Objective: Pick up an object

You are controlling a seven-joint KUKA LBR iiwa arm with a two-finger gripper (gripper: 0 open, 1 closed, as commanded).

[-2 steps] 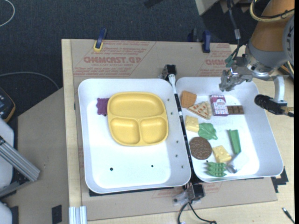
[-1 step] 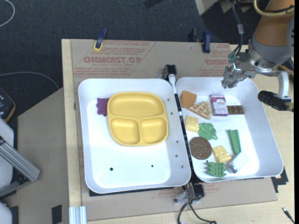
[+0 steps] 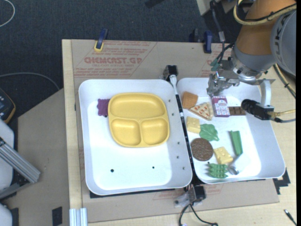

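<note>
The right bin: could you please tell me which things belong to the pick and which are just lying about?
For the pick: gripper, pink carton just below it, pizza slice, cookie, cheese.

Lying about: yellow tray, purple piece, clamp.

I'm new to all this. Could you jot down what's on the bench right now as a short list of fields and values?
left bin: holds a yellow divided tray; a purple item pokes out at the tray's left edge
right bin: toy food, including a pizza slice, a brown round patty, a cheese wedge and a green stick
gripper: over the right bin's far side, just above a small pink carton
held object: cannot tell
</note>
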